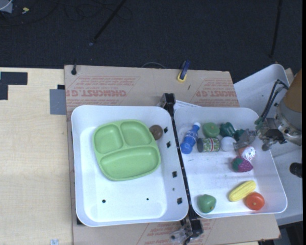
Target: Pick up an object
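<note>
**Desk:** So, where's the hand (pixel 254 136) sitting?

**Me:** I see it at the right bin's (pixel 280 188) far right edge, over the rim, with the arm (pixel 290 106) coming in from the right. It's a dark tangle of metal from up here, and I cannot tell whether it is open or closed. I see nothing clearly between its tips.

**Desk:** What's closest to it?

**Me:** A white ball (pixel 227 144) and a red-and-white piece (pixel 248 152) lie just left of it, with a magenta toy (pixel 241 164) a little nearer. Along the far side of that bin I have a blue bottle (pixel 189 139), a small can (pixel 210 145) beside it, a green cup (pixel 211 130) and a dark green toy (pixel 227 130).

**Desk:** And the near end?

**Me:** A green pepper (pixel 207 203) at the near left, then a yellow corn (pixel 242 190) touching an orange tomato (pixel 254 201) at the near right.

**Desk:** Left bin?

**Me:** The left bin (pixel 86 198) holds a green divided tray (pixel 126 149), tilted a bit, with a brown ball (pixel 156 131) against its far right corner. Both bins rest on cardboard (pixel 127 88) on the table (pixel 25 157).
</note>
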`<action>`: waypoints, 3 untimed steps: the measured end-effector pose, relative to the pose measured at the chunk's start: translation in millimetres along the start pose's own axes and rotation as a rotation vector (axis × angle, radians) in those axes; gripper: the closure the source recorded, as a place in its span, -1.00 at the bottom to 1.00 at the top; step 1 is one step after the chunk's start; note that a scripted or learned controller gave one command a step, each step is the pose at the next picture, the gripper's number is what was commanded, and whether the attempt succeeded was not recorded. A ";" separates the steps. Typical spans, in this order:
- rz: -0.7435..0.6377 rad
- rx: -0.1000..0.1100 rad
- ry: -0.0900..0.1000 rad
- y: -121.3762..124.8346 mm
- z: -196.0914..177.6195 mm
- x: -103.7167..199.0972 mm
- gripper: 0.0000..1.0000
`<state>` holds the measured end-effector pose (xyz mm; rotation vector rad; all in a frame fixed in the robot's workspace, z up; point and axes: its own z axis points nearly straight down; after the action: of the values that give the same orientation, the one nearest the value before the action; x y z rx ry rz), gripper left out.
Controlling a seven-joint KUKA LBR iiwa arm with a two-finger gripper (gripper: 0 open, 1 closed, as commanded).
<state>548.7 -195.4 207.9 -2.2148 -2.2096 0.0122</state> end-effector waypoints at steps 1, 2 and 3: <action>-0.002 -0.014 -0.003 2.8 -7.4 -0.3 -1.00; -0.002 -0.010 -0.002 4.2 38.2 7.5 -1.00; -0.005 -0.010 -0.002 12.7 84.9 10.9 -1.00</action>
<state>560.2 -184.3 122.8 -2.2147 -2.2211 0.0034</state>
